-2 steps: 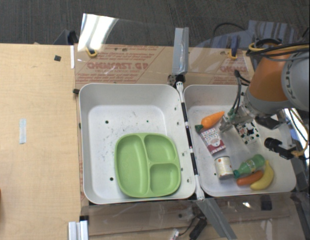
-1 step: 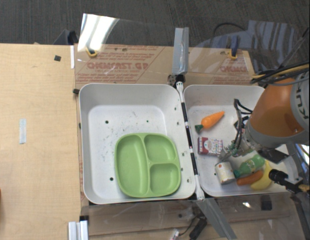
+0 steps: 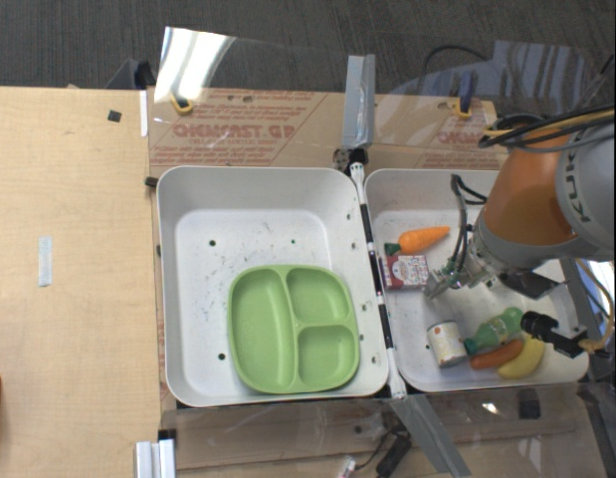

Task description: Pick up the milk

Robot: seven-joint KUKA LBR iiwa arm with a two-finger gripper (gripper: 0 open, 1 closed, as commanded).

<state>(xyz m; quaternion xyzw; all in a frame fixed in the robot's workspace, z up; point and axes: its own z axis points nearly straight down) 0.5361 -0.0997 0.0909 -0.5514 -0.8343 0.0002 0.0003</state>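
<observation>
Green tray [image 3: 293, 329] lies in the left bin [image 3: 178, 267]. In the right bin [image 3: 407, 182], the milk [image 3: 407, 270] lies against the left wall, just left of the gripper [image 3: 449, 279]; a carrot [image 3: 424, 237] sits above it. Can [image 3: 445, 344], bottle [image 3: 495, 329] and banana [image 3: 521, 359] crowd the lower edge. Whether the gripper grasps anything I cannot tell; the arm [image 3: 531, 202] hides much.

Grey arm [image 3: 591, 182], orange band, black cables
</observation>
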